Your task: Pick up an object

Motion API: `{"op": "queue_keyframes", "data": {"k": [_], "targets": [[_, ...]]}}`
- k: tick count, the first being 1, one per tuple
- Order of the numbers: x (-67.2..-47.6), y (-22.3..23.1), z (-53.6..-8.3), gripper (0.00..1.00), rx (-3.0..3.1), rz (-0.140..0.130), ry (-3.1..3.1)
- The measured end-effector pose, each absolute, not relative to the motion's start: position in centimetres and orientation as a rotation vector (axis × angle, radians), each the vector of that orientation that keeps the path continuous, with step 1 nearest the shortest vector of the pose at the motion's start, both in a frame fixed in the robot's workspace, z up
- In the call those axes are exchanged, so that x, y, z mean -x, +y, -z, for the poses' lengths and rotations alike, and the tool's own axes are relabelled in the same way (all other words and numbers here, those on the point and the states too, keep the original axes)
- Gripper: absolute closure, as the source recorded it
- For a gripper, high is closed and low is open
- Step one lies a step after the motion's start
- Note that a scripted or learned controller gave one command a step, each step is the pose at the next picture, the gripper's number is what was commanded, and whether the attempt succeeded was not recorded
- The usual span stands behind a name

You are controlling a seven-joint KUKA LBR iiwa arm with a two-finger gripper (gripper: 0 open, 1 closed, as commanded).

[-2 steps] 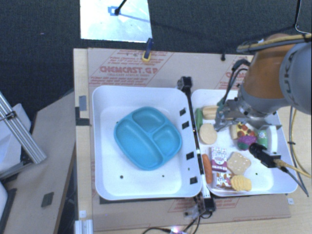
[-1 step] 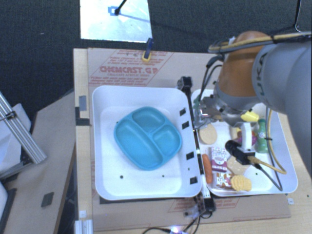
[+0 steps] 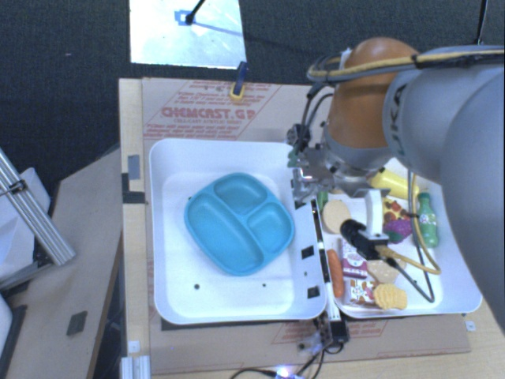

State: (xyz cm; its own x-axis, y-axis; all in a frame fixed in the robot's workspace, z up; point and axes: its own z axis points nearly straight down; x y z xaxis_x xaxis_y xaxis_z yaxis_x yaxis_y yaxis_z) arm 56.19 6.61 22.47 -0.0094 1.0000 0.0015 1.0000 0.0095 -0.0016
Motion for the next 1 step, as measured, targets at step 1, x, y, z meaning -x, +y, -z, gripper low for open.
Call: {"op": "queue_keyframes", "data": {"k": [1], "targets": [[-56.96,7.92,-23.13,1.0,2.213,-0.002,-2.228]]}}
